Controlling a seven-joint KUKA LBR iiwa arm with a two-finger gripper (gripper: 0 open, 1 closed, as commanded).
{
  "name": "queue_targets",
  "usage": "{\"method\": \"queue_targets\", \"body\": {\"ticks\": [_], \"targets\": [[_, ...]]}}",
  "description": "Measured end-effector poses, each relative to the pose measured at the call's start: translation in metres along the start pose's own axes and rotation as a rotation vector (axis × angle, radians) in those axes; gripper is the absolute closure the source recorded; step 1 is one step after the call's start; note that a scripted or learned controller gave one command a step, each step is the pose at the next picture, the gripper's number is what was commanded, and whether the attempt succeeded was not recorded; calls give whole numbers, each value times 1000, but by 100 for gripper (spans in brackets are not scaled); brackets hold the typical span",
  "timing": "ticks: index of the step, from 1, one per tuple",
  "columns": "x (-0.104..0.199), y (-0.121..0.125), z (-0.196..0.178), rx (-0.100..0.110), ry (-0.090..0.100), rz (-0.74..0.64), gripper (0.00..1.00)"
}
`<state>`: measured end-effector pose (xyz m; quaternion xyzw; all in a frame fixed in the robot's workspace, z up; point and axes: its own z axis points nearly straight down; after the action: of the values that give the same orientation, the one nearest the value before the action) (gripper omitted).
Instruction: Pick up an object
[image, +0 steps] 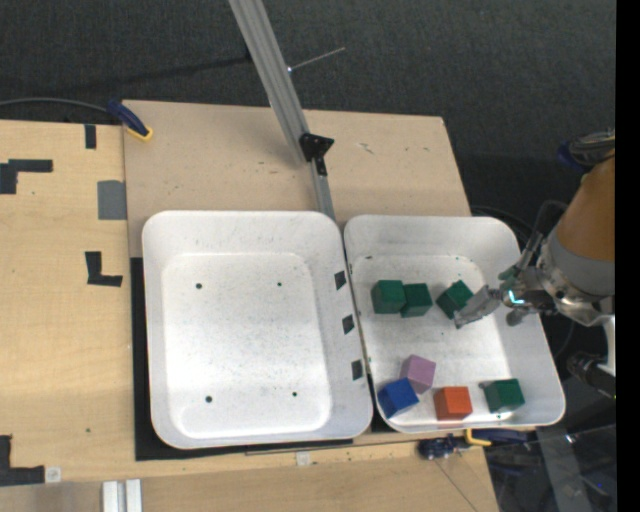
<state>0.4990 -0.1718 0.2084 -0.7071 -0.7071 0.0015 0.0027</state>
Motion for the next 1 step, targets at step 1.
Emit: {"method": "queue_targets", "body": {"ticks": [1], "targets": [[0,1,-2,-4,-1,-2,0]]}}
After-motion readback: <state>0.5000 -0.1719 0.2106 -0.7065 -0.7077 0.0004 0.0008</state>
